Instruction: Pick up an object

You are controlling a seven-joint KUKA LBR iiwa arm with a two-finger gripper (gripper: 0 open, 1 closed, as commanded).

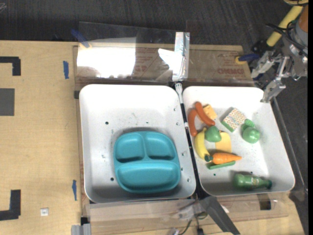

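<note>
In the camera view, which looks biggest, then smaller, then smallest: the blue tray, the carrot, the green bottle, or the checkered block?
1. Blue tray, by far the biggest.
2. Carrot and green bottle: they look about the same length, so I won't rank them.
3. Checkered block, the smallest.

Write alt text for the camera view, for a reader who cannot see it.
The gripper hangs over the top right corner of the right bin, touching none of the toy foods inside: a carrot, banana, green bottle. The left bin holds a teal divided tray.
</note>
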